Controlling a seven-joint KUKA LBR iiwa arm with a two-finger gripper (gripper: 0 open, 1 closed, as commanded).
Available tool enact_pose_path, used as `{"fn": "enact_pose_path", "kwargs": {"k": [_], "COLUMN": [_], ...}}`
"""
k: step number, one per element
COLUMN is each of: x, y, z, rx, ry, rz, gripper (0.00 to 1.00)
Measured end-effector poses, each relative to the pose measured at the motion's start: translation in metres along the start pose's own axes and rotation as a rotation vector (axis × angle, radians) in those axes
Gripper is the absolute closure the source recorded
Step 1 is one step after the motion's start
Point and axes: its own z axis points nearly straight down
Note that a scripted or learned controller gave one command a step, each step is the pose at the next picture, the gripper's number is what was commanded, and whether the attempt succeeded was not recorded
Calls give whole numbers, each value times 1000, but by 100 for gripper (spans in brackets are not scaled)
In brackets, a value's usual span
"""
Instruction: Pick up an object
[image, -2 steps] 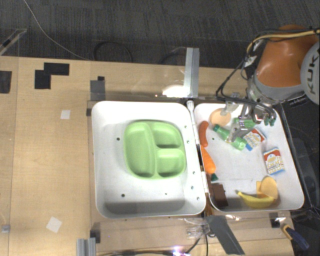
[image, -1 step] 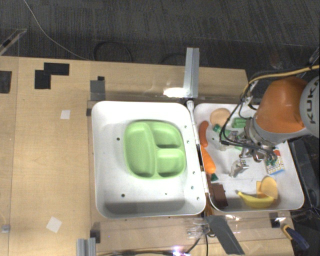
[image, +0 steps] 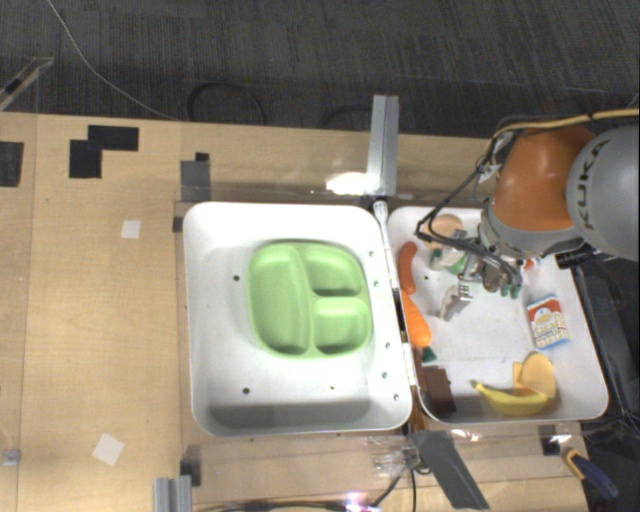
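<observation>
Nothing lifted: carrot (image: 416, 326), banana (image: 512, 400) and small carton (image: 546, 322) are left lying in the right bin (image: 590, 400)
Gripper (image: 458, 298): lowered mid-bin; finger state apparently unclear, cannot be told
Remaining: grasp and lift

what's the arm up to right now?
The KUKA arm is reaching in over the right bin, with its gripper low over the bin floor near the left side. That bin holds a carrot, a banana, a small carton and a brown block. Nothing shows between the fingers, so no pick yet. The left bin holds a green divided tray, untouched.
</observation>
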Motion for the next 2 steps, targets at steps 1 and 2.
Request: {"fn": "enact_pose_path", "kwargs": {"k": [1,2], "x": [57,79], "y": [7,-14], "z": [-2,-3], "rx": [0,0], "ry": [-7,-12], "rz": [66,101], "gripper": [0,0]}}
